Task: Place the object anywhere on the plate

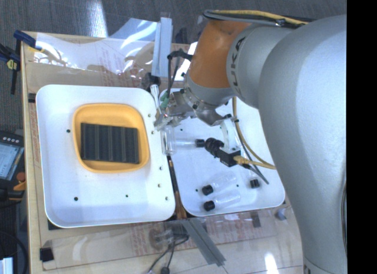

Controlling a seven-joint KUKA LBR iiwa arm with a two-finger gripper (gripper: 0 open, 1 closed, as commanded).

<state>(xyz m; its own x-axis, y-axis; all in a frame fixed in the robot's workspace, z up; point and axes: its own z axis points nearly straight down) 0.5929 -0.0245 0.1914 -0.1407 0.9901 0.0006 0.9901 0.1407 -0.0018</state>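
Note:
A yellow plate (109,115) with a dark ribbed centre lies in the left white bin (59,190). My gripper (166,126) hangs low at the left edge of the right bin (194,167), close to the wall between the two bins. The arm's wrist hides much of it. Small clear objects with black caps (207,190) (210,206) lie near the right bin's front edge, apart from the gripper. Another small black piece (254,182) sits to their right.
The grey arm with its orange band (215,55) covers the back and right of the right bin. A black connector with a yellow cable (227,156) hangs over that bin. Crumpled clear plastic (88,55) lies behind the bins.

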